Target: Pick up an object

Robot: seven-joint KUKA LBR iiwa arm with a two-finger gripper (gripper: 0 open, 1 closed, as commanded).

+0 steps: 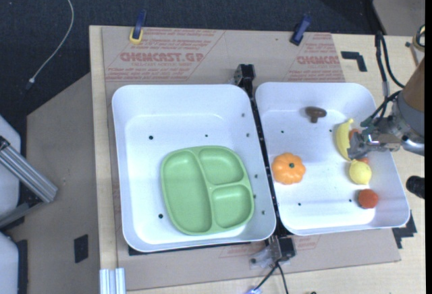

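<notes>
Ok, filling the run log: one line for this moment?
claw at banana, right bin | grasp unconfirmed | pumpkin, lemon untouched

Grey arm (413,100) entering from right, pincer (358,143) lowered, pointing left

In my right bin (317,215) an orange pumpkin (288,169) sits at nine o'clock. A yellow banana (343,139), yellow lemon (360,172) and red fruit (367,199) line the three-to-five o'clock side; a brown piece (315,112) lies at twelve.
</notes>
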